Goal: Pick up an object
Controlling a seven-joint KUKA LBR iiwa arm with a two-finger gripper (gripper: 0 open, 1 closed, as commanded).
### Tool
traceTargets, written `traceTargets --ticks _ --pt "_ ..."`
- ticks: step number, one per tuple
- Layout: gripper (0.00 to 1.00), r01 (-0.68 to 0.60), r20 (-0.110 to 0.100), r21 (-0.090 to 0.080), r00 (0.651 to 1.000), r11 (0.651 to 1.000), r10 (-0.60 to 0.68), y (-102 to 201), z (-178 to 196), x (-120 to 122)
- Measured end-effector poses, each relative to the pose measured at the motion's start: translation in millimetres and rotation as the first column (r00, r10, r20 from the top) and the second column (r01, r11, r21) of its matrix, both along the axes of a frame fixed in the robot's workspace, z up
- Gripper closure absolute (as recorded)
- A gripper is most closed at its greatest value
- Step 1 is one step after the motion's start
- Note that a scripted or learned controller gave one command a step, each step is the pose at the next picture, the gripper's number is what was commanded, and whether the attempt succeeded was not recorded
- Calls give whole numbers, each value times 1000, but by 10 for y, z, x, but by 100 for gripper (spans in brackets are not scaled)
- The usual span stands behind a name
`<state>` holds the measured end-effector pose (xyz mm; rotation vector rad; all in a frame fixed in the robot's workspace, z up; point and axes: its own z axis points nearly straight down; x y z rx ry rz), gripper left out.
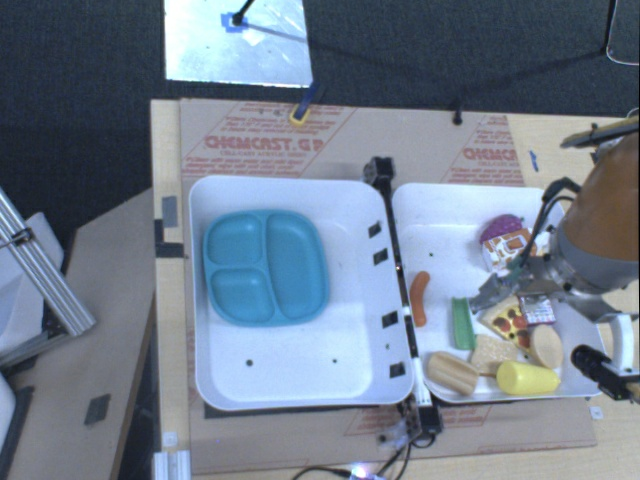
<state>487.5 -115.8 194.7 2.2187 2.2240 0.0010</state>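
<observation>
**Operator:** Where is the gripper?

**Guide:** Your gripper (505, 290) hangs low over the right bin (440, 218), above a pizza slice toy (510, 320). You cannot tell whether it is open or closed, or grasping anything.

**Operator:** What lies nearby?

**Guide:** A green block (461, 323), a sausage (419, 299), a bread roll (452, 372) and a yellow lemon-like piece (527, 377). The left bin (290, 193) holds a blue divided tray (266, 267).

**Operator:** Which step?

**Guide:** Likely the descent. Next you would close, then lift straight up.
</observation>
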Motion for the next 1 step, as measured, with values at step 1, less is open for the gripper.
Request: traceTargets --ticks 1 --pt "0 1 -4 1 1000 1000 -1 42 -428 27"
